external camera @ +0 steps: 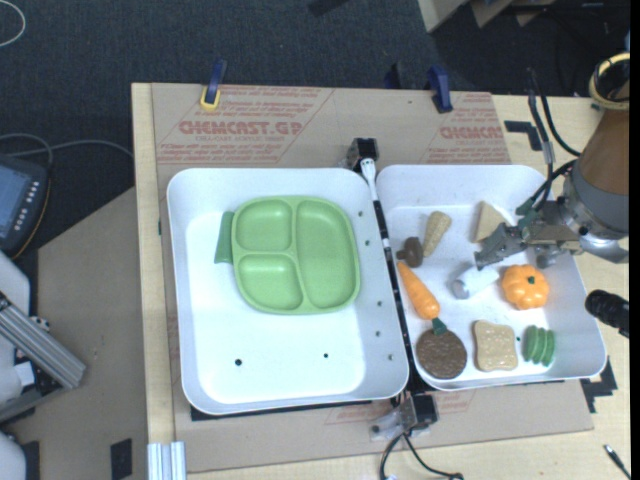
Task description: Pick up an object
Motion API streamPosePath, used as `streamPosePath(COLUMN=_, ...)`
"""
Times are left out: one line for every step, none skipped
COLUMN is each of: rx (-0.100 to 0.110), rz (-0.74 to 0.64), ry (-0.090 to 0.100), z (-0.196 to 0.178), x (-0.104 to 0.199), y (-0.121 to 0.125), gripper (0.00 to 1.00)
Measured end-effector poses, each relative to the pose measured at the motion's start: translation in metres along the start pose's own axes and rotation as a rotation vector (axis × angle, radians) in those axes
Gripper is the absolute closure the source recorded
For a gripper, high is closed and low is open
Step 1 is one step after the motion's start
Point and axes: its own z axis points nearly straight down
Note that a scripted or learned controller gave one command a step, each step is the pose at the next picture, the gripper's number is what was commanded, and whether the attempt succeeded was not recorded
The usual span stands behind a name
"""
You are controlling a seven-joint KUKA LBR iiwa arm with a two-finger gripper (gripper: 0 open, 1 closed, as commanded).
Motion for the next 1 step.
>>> streamPosePath(rx=-0.012, rz=-0.003, ry=-0.002, z=-0.0058, x=0.0002, y=0.0024, gripper=0.00)
